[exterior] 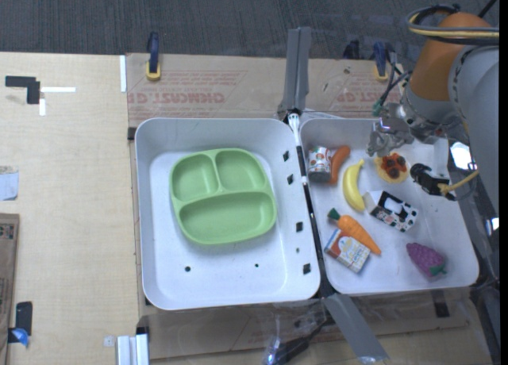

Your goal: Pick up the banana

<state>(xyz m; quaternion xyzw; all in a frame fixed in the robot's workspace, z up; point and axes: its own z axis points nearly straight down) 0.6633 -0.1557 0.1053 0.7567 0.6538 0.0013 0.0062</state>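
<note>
Nearest the camera, in the front of the right bin (468,276), lie a purple grape bunch (425,259) at the right and a small juice carton (348,249) at the left, with a carrot (355,228) slanting just above the carton and touching it. A little further back sits a black-and-white box (394,211), and just left of it lies the banana (353,186), yellow, running front to back in the middle of that bin, untouched. Beside the banana's far end stand a small can (319,162) and an orange-red piece (339,163) leaning next to it. To the banana's right, near the bin's back, is a red and yellow toy (392,167). My fingers (383,140) hang over the back of the right bin, just beyond that toy and a short way right of the banana's far tip; nothing sits between them, though I cannot tell from here whether they are spread or closed. In the left bin (151,220) rests a green divided plate (225,195). Past both bins, on the desk (63,197), a blue clamp (153,55) grips the cardboard's far edge.
</note>
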